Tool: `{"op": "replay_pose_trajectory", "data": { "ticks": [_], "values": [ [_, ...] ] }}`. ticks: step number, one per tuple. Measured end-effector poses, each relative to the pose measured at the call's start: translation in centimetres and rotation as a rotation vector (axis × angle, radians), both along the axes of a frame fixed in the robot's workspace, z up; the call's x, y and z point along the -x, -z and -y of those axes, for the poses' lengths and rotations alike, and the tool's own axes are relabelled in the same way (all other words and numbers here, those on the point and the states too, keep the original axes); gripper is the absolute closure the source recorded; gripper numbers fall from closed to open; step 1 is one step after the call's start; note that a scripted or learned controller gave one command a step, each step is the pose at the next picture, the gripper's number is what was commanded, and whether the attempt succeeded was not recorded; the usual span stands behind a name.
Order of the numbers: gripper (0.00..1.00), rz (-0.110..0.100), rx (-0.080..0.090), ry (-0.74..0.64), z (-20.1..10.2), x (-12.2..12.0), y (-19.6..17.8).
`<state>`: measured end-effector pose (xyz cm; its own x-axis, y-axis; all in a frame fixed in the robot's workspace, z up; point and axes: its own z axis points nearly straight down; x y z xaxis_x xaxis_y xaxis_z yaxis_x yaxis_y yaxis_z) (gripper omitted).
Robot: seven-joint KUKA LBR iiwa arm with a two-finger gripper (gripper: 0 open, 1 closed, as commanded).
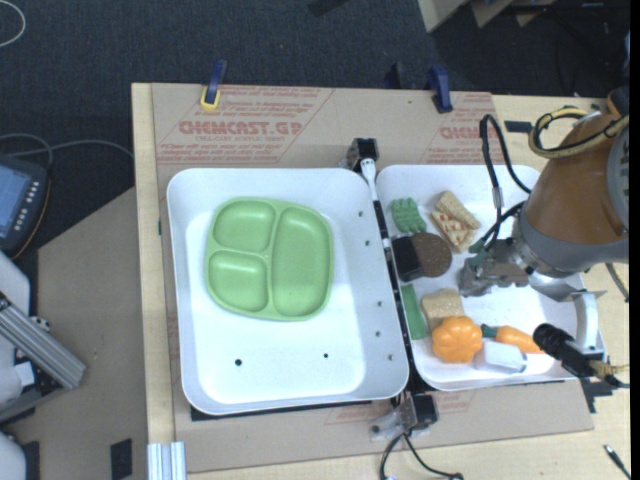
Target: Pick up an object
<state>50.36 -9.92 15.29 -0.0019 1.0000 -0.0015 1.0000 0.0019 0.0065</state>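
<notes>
Now arm (pixel 575 203) reaches from right, gripper (pixel 487 271) low over right bin (pixel 520 180); finger state unclear.

right bin (pixel 440 180) — white, shallow | green ridged piece (pixel 406 214) at 11 o'clock | waffle-patterned toast (pixel 454 219) at 12, tilted | brown round disc (pixel 430 254) near centre | tan bread block (pixel 441 305) at 7 | orange pumpkin-like fruit (pixel 456 339) at 6 — carrot (pixel 513 337) just beside it, lying flat
</notes>
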Motion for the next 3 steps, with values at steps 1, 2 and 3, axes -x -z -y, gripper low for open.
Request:
{"op": "replay_pose_trajectory", "data": {
  "ticks": [1, 2, 3],
  "values": [
    [1.0, 0.0, 0.001, 0.002, 1.0, 0.2, -5.7],
    [1.0, -0.002, 0.0, 0.001, 1.0, 0.1, -7.3],
    [1.0, -0.002, -0.002, -0.004, -4.2, -2.5, -8.0]
  ]
}}
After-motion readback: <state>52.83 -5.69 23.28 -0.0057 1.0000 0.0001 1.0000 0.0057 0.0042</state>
